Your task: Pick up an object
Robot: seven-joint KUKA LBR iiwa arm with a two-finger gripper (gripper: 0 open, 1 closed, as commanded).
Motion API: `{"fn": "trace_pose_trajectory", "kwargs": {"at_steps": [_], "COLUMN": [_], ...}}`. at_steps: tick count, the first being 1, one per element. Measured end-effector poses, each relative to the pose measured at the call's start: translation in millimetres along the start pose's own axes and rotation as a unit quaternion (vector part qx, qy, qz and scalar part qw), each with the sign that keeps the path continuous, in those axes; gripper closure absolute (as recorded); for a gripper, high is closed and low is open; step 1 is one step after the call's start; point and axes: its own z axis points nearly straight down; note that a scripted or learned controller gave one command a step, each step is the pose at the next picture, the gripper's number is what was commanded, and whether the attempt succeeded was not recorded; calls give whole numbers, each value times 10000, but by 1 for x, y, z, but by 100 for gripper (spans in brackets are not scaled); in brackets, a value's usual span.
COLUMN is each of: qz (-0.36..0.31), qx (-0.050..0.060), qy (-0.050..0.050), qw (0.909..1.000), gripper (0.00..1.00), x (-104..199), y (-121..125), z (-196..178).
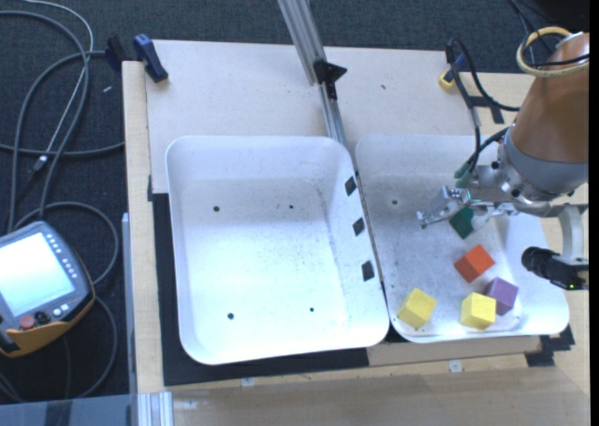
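Nearest me in the right bin (393, 167) sit two yellow cubes (417, 307), a purple one (503, 293) and an orange one (474, 262). Just beyond, the gripper (456, 211) hangs over a green block (461, 222) (pinched or merely beside the fingers, I cannot tell). A shallow bite could let it slip.

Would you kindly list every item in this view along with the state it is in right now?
gripper: over the right bin, fingers around the green block.
green block: between the gripper's fingers, at its tip.
orange block: resting in the right bin, tilted.
purple block: in the right bin, touching a yellow block.
yellow blocks: two, near the bin's front wall.
right bin: holds all blocks.
left bin: flat on the bench.
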Motion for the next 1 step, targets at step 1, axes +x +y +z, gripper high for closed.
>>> {"fn": "trace_pose_trajectory", "kwargs": {"at_steps": [1], "qz": [24], "qx": [44], "qy": [2], "qw": [10000], "gripper": [0], "x": [-37], "y": [-21], "z": [89]}}
